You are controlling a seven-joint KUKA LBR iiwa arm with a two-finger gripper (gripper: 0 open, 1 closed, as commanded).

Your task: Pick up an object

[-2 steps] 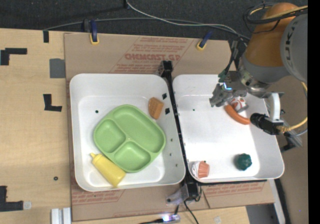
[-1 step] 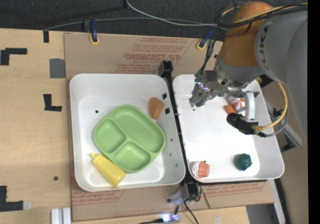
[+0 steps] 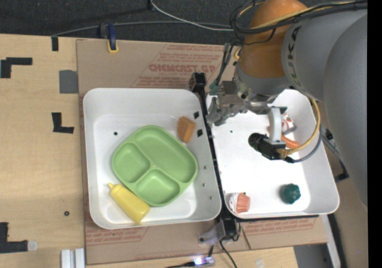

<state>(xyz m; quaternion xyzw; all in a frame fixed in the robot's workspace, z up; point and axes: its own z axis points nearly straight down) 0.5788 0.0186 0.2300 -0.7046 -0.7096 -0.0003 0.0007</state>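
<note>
Gripper (image 3: 222, 110) sits low at the top-left corner of the right bin (image 3: 253, 174), right by the wall shared by the two bins. Can't tell its grip state from this angle, and nothing is visibly held.

Nearest pickable: orange-brown chunk (image 3: 185, 129), just across the wall in the left bin (image 3: 95, 141), down-left of the gripper, near it but apart from it. It's small, blocky and tan-orange, lying close to that bin's right wall.

Left bin also has:
- green divided plate (image 3: 154, 165), three compartments, mid-bin
- yellow squeeze bottle (image 3: 128, 202) on its side, against the plate's lower-left rim

Right bin has:
- teal lump (image 3: 290, 193), lower right, well apart from the gripper
- orange-and-white cup (image 3: 240, 202) on its side at the bottom-left edge
- small red-and-white item (image 3: 287, 123) near the right wall, partly hidden, can't identify it
</note>
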